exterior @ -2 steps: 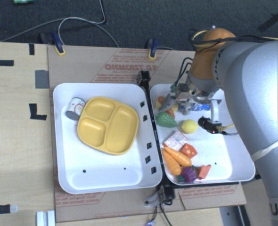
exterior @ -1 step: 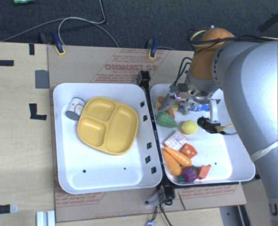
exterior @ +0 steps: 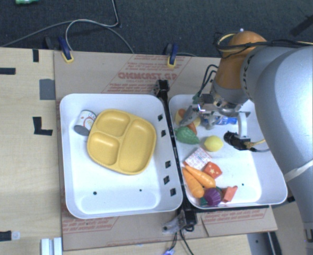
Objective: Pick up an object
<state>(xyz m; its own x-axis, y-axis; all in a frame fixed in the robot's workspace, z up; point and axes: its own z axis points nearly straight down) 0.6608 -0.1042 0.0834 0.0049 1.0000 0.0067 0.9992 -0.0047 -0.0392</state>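
Two shallow white bins are seen side by side on a cardboard sheet laid over the tabletop (exterior: 18,158). The left bin (exterior: 114,195) contains a yellow divided plate (exterior: 121,141), set slightly askew, and a small can-like object (exterior: 84,122) lying on its side, just beside the plate's upper left edge.

The right bin (exterior: 252,179) holds a scatter of toy food. A green vegetable (exterior: 187,135) is placed near the bin's upper left corner, with a yellow lemon (exterior: 214,143) to its right. Below these, a small white packet with red print (exterior: 198,158) is found, touching a red piece (exterior: 213,169) and an orange carrot (exterior: 199,177). A second orange piece (exterior: 193,189) lies below the carrot, and a purple item (exterior: 212,196) and a red-orange piece (exterior: 229,193) are gathered near the front wall.

The grey arm, with its orange band (exterior: 236,62), is brought in from the right over the far end of the right bin. The hand (exterior: 199,112) is positioned low over the objects at the bin's upper left, just above the green vegetable. Whether its fingers are spread or closed cannot be told, and nothing can be seen gripped between them. A blue-and-white item (exterior: 226,120) is partly hidden beneath the wrist.
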